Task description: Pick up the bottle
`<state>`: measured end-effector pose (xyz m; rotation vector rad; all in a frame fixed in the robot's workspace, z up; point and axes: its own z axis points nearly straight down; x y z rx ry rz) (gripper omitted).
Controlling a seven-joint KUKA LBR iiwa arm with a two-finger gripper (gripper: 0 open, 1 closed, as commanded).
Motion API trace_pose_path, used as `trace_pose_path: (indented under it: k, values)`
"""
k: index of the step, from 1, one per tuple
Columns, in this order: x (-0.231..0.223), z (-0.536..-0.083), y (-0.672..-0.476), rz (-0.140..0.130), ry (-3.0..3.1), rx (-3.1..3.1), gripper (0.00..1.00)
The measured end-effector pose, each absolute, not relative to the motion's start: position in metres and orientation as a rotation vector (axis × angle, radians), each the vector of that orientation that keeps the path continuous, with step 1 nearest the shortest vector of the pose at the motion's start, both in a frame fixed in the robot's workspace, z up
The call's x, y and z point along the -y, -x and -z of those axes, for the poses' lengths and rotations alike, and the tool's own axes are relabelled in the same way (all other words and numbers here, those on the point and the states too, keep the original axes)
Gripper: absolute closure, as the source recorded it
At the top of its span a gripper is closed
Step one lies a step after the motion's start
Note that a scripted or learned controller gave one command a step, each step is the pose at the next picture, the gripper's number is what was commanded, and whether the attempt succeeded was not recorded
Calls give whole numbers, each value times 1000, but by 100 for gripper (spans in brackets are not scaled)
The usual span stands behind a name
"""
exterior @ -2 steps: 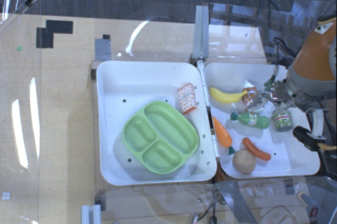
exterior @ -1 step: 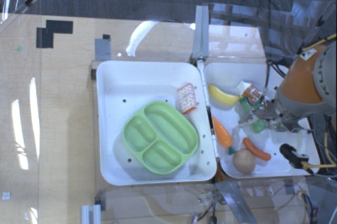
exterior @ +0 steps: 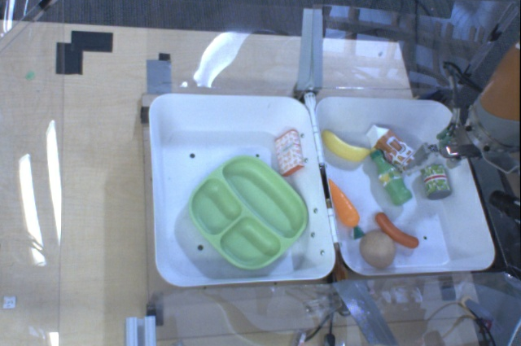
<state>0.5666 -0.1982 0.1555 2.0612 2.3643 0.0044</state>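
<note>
The green bottle [exterior: 392, 178] lies in the right bin [exterior: 468, 255] between the banana [exterior: 345, 148] and a small can [exterior: 436, 181], and the gripper [exterior: 429, 152], fingers apart, hovers just beside it.

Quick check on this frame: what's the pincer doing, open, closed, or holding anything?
Pincer: cannot be told. It sits in the right bin, between the green bottle and the can, with nothing visibly gripped.

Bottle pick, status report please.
Gripper over right bin, holding nothing. Green bottle lying free beside it. Snack carton and can crowd close.
</note>
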Motion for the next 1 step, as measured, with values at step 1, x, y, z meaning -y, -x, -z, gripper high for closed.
trace_pose_path:
  k: [1]
  values:
    - [145, -89, -576, -7, -1721, -2617, 0]
